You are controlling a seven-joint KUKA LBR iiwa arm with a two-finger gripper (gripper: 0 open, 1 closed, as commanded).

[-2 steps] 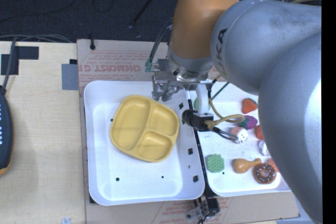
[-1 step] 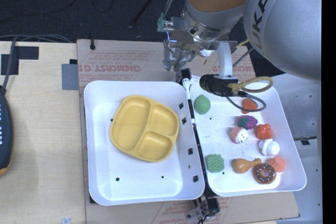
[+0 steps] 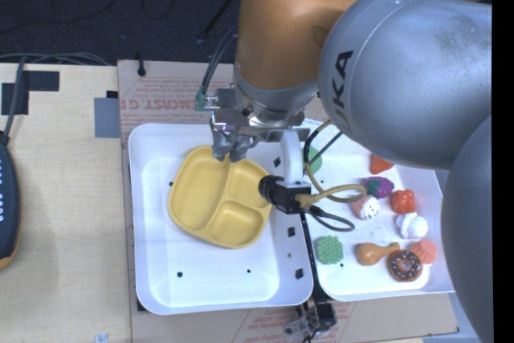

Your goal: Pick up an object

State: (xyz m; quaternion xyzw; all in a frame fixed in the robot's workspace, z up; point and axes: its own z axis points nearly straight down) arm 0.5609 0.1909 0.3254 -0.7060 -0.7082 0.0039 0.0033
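Over the left bin (image 3: 161, 269) the gripper (image 3: 227, 147) hangs at the far rim of the yellow plate (image 3: 213, 205), which lies tilted in that bin; whether it is open or closed I cannot tell. A pinch on that thin, sloping rim could slip, or the plate could tip. The arm (image 3: 401, 68) covers part of the right bin (image 3: 345, 289), whose toys (image 3: 397, 253) are hard to name.
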